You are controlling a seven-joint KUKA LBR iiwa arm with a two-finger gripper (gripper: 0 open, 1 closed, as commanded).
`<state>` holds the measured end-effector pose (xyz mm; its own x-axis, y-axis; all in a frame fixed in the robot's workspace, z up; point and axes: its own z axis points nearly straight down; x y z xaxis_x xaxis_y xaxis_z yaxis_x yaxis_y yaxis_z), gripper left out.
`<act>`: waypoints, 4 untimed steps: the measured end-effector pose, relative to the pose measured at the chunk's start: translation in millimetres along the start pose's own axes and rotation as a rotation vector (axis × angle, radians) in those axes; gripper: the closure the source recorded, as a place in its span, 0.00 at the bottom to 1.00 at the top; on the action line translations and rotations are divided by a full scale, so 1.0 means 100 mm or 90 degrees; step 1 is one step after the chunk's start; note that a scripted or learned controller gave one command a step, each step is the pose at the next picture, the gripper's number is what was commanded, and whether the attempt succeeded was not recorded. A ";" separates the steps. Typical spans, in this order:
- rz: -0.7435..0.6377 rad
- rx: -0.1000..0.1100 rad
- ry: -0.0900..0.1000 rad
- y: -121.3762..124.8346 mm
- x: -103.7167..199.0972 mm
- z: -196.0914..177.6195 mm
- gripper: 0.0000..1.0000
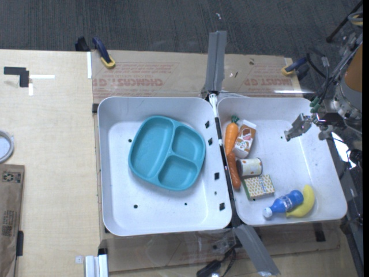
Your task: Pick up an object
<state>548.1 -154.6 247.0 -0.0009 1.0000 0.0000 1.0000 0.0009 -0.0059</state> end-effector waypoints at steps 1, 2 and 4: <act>0.000 0.000 0.000 0.00 0.00 0.00 0.00; -0.063 0.000 0.001 -0.08 -0.10 1.23 0.00; -0.059 0.000 0.001 -0.49 -0.17 1.51 1.00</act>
<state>498.4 -171.7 96.2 -0.0939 0.9956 0.0024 0.9956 0.0939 -0.0063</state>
